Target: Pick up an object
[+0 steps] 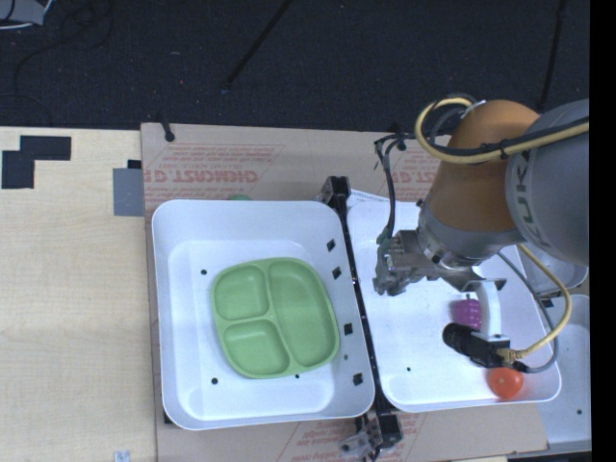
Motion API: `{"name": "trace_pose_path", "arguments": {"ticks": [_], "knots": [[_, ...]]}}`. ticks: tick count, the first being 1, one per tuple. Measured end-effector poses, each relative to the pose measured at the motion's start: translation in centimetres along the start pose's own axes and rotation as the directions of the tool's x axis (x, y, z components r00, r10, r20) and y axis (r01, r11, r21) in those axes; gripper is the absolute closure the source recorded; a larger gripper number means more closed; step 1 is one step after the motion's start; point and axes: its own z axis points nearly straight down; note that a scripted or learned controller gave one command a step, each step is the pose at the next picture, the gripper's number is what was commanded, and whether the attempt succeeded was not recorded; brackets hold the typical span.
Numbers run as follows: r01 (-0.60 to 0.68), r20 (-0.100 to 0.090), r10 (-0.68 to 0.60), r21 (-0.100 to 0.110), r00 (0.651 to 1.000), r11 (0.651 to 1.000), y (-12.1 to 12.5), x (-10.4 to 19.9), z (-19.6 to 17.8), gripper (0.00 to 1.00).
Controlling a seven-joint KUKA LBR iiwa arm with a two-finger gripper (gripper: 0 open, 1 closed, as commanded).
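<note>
The gripper point(390, 279) hangs low in the right bin point(423, 393), I cannot tell its grip, and should move slowly over the purple toy point(468, 312) nearby before closing.

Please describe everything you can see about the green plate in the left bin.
The green plate is light green and looks like plastic, a rounded rectangle with three compartments: two in its upper part and one in its lower part. It lies flat, slightly turned, on the floor of the left white bin, near the middle. Nothing rests in it, and the gripper is apart from it, over the right bin.
</note>
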Motion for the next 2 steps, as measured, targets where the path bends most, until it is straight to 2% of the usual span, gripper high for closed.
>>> {"name": "trace_pose_path", "arguments": {"ticks": [1,2], "knots": [[-0.001,0.0,0.001,0.002,1.0,1.0,0.6,5.3,1.1,1.0],[0.0,-0.001,0.0,0.0,1.0,1.0,1.5,10.6,-0.2,1.0]]}}
